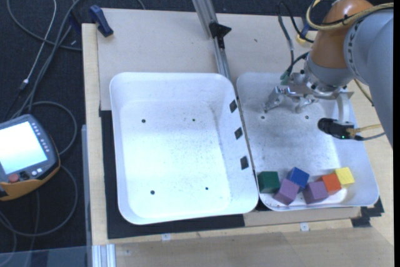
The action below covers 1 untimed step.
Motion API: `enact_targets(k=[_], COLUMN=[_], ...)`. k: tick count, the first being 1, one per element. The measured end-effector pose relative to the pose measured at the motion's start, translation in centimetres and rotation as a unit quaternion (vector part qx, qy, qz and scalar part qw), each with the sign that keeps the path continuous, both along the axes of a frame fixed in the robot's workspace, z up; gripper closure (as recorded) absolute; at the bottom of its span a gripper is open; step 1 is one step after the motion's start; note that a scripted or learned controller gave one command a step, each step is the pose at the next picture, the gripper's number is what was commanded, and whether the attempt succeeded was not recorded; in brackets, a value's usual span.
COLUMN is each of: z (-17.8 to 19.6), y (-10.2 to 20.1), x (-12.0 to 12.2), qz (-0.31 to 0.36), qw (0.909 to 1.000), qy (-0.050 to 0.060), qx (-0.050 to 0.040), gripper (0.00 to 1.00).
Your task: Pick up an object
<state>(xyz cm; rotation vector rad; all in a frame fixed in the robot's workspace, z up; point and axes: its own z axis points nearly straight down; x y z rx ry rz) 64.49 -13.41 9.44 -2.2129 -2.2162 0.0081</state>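
Observation:
Several small blocks lie along the near edge of the right bin [294, 141]: a green one [269, 181], a blue one [299, 176], two purple ones [288, 191] [315, 191], an orange one [331, 182] and a yellow one [344, 176]. My gripper [286, 103] hangs over the far part of that bin, well behind the blocks. It is open, its fingers are spread, and nothing sits between them. The grey arm with its orange band [340, 15] comes in from the upper right.
The left bin [175, 147] sits beside the right one, speckled with dark dots. A slanted metal rail [203, 3] rises behind the bins. A teach pendant [25, 153] and cables lie on the floor at the left, and a blue clamp [100, 19] grips the bench's far left corner.

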Motion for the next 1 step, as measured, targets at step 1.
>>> enact_targets(k=[1], z=[11.67], y=[0.20], x=[0.39], qz=[0.000], qw=[0.9999], qy=[-0.011], qx=[-0.0026], gripper=[0.00])
